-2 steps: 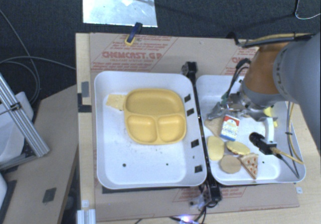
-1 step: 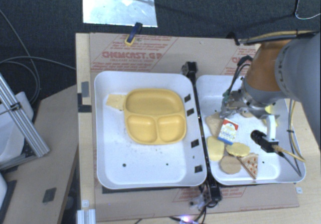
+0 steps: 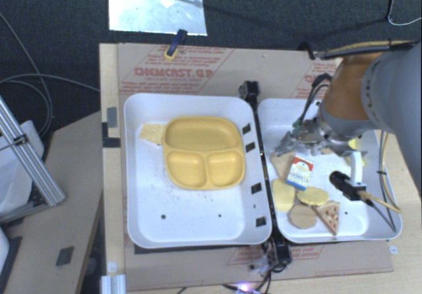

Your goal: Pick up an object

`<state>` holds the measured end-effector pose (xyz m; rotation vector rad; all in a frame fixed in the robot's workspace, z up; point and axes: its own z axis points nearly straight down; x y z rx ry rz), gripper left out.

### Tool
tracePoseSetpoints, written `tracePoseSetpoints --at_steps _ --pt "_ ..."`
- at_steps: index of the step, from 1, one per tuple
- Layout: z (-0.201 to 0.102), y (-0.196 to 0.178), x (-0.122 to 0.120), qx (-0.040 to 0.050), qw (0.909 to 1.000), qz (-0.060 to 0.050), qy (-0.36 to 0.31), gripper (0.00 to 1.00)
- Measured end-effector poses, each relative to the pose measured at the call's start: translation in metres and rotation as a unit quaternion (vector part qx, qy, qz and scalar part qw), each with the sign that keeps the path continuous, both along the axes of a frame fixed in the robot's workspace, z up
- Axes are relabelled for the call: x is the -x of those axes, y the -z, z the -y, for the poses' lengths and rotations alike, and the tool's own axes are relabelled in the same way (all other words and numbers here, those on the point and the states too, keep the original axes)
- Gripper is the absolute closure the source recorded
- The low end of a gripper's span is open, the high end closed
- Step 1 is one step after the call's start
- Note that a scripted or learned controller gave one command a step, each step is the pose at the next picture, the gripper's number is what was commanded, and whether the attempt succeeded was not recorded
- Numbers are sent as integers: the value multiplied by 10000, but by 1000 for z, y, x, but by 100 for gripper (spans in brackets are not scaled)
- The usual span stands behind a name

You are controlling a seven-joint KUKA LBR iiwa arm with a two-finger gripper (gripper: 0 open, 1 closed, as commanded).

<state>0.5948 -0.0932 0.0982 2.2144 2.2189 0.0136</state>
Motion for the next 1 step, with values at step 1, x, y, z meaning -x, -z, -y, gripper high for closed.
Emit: tracePoseSetpoints --at_steps 1 --pt "-7 11 19 15 10000 -5 18 0"
